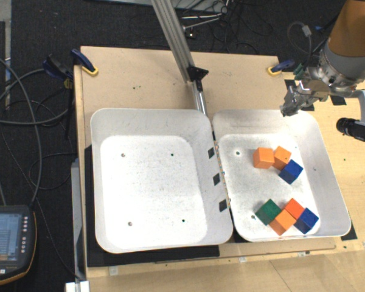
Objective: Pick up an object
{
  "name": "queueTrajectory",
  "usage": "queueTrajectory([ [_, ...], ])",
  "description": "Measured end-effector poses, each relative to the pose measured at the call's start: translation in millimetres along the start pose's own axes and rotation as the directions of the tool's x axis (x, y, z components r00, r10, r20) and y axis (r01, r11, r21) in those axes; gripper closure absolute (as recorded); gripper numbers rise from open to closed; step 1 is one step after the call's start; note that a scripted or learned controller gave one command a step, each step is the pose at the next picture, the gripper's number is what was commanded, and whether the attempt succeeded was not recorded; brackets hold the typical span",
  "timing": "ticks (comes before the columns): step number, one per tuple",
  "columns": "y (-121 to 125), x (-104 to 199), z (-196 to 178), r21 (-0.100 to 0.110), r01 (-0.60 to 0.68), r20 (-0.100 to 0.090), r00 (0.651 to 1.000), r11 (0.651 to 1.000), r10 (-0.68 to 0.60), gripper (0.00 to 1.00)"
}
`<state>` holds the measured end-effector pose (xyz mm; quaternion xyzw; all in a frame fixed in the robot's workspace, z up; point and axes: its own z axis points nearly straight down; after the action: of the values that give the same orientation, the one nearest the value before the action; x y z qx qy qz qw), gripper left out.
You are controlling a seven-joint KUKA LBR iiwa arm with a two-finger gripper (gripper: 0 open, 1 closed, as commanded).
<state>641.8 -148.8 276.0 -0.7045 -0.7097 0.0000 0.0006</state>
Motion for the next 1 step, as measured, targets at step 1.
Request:
queueTrajectory([
  [1, -13.9, 55.9, 16.0, 0.001, 0.0, -0.001, 1.0, 1.0, 0.0, 1.0],
])
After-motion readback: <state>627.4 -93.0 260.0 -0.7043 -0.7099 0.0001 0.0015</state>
